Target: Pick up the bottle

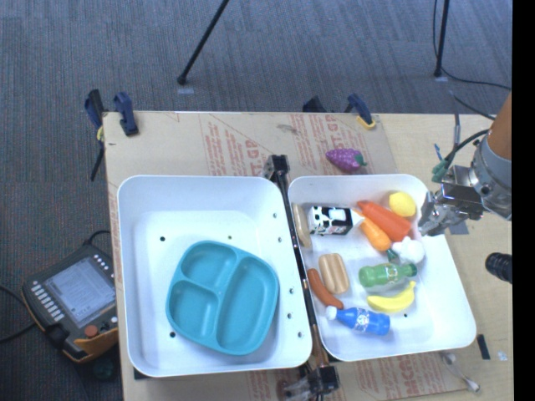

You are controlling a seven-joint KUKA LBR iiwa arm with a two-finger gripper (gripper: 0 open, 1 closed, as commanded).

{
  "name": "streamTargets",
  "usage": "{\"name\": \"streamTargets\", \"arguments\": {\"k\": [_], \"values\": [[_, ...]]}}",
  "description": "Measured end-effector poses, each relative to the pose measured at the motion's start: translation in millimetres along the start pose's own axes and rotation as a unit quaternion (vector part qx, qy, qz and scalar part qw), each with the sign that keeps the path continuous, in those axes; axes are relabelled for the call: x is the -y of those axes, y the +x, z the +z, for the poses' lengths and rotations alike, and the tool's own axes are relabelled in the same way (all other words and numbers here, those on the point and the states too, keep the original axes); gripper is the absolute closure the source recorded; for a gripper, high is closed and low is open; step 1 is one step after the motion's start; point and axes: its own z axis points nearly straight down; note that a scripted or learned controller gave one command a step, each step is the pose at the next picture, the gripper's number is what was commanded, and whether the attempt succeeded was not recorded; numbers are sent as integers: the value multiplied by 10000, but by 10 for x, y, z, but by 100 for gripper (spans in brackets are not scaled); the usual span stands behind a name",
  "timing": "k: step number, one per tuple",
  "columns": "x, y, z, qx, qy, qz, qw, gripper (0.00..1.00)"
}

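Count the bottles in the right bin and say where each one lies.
2. The green bottle lies mid-bin, just above the banana. The blue bottle lies near the front edge, below the banana. Others could be hidden under the pile.

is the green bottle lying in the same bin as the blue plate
No: the green bottle lies in the right bin, while the blue plate is in the left bin.

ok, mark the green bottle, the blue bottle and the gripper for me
green bottle (387, 273), camera view, middle of its body
blue bottle (363, 321), camera view, middle of its body
gripper (435, 221), camera view, at its tip over the right bin's edge
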Motion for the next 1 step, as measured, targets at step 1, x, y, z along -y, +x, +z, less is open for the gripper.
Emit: {"name": "streamTargets", "arguments": {"k": [1], "values": [[452, -105, -352, 0, -4, 1784, 9840, 100]]}}
